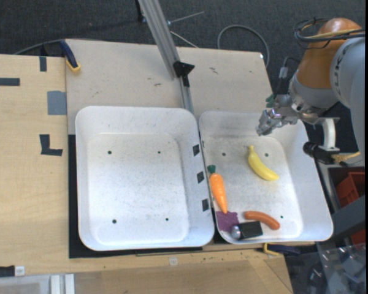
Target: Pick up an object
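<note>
The right bin (294, 164) holds a yellow banana (260, 165) near its middle, an orange carrot (218, 192) along its left wall, and a red-orange sausage (261, 219) near the front. A purple piece (227, 218) and a black block (249, 229) lie at the front left corner. My gripper (267, 124) hangs over the bin's back edge, up and right of the banana, with nothing seen in it.
The left bin (89, 164) lies beside the right one. A slanted metal rail (165, 41) runs from the top down to the gap between the bins. Wooden bench surface (24, 164) spreads to the left. A cable (239, 32) loops behind the right bin.
</note>
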### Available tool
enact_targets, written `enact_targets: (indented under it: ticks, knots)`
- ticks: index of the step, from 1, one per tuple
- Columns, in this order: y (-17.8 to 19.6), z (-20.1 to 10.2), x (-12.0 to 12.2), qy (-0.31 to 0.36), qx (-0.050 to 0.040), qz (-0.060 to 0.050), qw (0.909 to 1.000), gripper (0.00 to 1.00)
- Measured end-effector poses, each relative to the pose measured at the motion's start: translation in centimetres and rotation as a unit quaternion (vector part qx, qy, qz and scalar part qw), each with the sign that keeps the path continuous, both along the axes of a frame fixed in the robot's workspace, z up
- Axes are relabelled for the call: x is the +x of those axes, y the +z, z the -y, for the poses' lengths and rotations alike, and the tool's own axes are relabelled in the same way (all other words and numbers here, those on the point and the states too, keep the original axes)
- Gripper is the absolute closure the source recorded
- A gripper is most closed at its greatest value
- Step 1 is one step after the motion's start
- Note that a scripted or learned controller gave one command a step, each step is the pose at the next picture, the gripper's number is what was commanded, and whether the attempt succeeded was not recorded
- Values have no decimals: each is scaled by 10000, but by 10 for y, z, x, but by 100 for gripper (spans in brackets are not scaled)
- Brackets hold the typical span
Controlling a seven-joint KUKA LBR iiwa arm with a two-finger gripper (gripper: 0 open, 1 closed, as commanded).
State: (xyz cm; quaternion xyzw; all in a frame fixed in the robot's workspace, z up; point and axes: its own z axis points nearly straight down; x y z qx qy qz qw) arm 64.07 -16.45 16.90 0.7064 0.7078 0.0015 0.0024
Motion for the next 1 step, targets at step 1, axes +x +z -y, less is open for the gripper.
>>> enact_targets:
  ticks: [1]
  knots:
    - [54, 0, 1, -1, 0, -5, 10000, 100]
